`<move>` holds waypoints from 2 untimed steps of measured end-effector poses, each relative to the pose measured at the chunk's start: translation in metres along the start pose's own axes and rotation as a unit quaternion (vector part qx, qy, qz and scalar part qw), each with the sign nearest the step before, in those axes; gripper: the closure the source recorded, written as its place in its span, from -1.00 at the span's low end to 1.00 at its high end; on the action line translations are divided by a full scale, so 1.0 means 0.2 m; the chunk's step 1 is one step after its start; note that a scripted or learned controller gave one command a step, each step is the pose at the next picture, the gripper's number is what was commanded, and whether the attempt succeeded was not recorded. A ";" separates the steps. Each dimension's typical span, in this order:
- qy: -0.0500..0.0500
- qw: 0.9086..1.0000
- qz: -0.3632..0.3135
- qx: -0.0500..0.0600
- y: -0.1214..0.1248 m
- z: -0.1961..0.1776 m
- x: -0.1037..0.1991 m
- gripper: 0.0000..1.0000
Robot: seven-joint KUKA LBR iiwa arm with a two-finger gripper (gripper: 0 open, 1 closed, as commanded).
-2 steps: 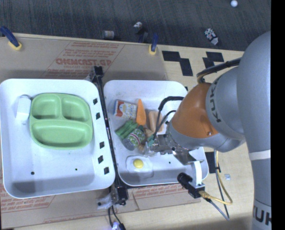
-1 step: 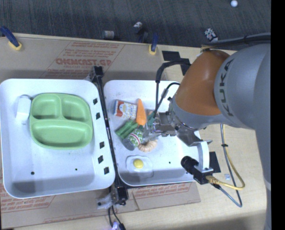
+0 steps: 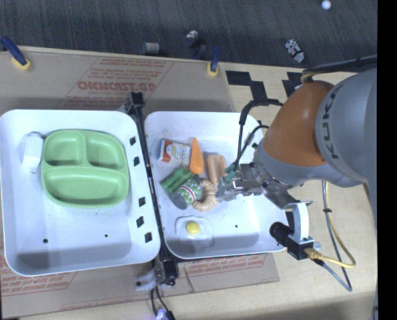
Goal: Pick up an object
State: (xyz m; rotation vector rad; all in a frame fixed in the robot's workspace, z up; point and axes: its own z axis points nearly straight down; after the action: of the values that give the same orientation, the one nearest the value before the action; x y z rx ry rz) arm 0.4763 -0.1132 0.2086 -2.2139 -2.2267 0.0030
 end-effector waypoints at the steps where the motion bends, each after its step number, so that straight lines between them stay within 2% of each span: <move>1: 0.000 1.000 0.000 0.000 0.00 0.00 0.00 -1.00; 2: 0.001 1.000 0.000 0.001 0.00 0.54 -0.12 -1.00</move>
State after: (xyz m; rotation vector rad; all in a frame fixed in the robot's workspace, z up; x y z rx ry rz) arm 0.4755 -0.1365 0.1011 -2.2110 -2.2254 0.0039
